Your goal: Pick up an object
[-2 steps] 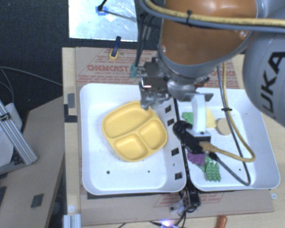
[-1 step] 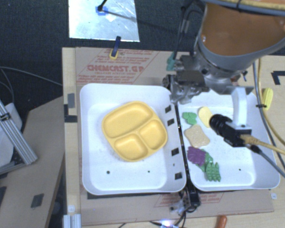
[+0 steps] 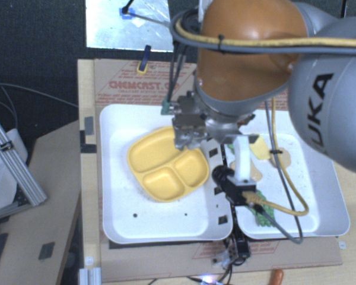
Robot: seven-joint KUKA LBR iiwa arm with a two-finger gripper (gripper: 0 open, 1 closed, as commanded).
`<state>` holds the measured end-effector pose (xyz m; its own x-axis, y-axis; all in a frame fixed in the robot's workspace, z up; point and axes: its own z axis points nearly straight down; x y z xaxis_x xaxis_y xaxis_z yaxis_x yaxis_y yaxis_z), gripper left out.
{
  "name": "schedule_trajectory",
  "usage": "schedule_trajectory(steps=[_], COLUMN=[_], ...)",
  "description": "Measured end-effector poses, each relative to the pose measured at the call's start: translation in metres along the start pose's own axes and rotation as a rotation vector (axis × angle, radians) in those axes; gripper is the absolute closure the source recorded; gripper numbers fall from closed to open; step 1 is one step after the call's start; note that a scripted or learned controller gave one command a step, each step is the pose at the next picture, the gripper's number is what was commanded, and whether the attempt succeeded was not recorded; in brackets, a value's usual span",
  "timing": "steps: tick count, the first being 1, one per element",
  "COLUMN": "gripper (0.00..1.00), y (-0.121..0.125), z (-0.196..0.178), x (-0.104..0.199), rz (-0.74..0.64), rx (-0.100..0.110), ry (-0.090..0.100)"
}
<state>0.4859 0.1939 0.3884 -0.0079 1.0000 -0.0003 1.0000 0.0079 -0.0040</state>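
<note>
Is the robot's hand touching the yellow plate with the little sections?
Cannot tell. In the camera view the gripper sits right over the yellow divided plate's far edge, but the slanted look-down hides whether they meet or a gap remains.

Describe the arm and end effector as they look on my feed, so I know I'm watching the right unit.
The arm is grey with a large rounded orange band above the wrist and dark lettering "UKA" on its side. A yellow cable and dark hoses wrap across the orange section; another yellow cable trails down over the right bin. The end effector is a grey metal block with black fittings.
</note>
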Motion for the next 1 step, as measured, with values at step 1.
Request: schedule_trajectory(steps=[1], gripper=[1.00], y=[0.0762], z=[0.1144], x=[0.0284], rz=[0.006], rx=[0.003], ry=[-0.003])
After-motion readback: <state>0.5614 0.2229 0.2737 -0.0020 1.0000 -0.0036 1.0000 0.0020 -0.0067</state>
